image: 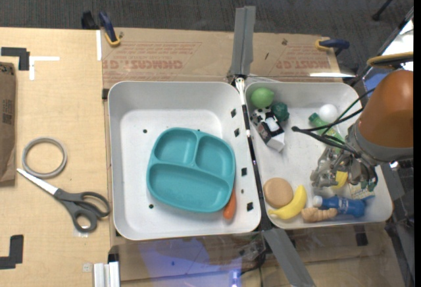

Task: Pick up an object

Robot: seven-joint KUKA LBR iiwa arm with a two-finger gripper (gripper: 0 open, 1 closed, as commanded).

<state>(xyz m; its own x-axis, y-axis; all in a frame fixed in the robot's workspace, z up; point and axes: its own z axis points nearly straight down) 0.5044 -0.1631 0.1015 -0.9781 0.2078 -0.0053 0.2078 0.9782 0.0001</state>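
Claw, opening not discernible, low in right bin near front-right corner; one banana, one teal tray.

grey arm with orange band, black cables, metal claw.

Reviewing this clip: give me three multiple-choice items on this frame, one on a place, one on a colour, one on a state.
1. Where does the teal divided plate lie?
A. left bin
B. right bin
C. on the cardboard

2. What colour is the banana?
A. green
B. yellow
C. blue

3. How do the scissors lie?
A. standing in a cup
B. held by the gripper
C. flat on the bench, outside the bins

Key: 1 A, it rests inside the left bin. 2 B, it is yellow, beside the tan round object. 3 C, they lie flat left of the bins, below the tape roll.
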